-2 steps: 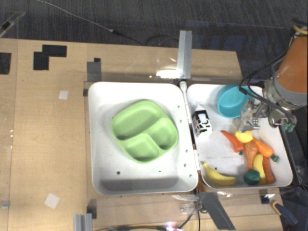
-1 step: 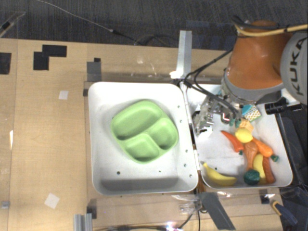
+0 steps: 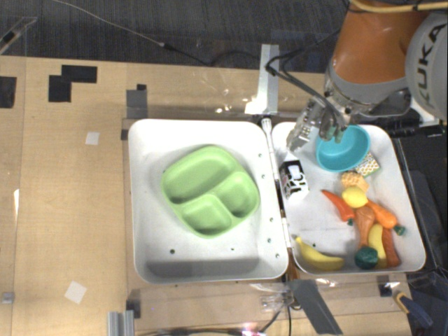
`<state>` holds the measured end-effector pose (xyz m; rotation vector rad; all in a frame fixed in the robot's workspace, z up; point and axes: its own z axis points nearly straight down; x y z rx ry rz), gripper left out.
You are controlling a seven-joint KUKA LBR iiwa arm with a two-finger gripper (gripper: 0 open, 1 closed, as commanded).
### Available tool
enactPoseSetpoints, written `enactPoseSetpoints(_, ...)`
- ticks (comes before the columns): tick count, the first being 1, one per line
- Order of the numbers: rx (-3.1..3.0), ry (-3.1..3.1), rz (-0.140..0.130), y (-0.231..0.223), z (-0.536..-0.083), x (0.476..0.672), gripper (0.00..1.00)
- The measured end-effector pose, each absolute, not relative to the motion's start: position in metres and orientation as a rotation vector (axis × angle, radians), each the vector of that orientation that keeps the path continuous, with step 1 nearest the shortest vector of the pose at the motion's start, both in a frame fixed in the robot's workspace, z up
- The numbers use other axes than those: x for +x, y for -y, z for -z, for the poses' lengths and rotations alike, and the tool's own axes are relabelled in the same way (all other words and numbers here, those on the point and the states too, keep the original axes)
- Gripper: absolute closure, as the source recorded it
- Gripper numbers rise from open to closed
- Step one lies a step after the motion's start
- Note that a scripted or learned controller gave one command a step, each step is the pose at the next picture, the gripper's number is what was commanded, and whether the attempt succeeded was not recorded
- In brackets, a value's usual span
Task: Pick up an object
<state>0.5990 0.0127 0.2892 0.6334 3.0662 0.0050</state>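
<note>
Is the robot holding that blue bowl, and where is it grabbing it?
It looks so: the gripper sits on the blue bowl at its upper-left rim, jaws apparently pinching the edge, though the view cannot confirm a firm hold.

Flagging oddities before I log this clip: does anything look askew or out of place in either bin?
The blue bowl in the right bin sits tilted on its side near the hand. The green divided plate lies askew in the left bin.

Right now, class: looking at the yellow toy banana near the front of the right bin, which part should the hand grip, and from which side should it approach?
Grip the yellow toy banana across its thick middle, coming straight down from above. It lies flat and apart from the toy pile, though close to the right white bin's front wall, so fingers probably fit best astride its narrow width, not end to end.
</note>
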Motion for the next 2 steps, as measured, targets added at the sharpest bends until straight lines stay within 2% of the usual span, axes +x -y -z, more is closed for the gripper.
enactPoseSetpoints(1,1.113,-2.93,-0.005,0.0,-0.304,0.515,1.0)
enactPoseSetpoints(2,1.197,-2.898,-0.004,-0.007,-0.291,0.634,1.0)
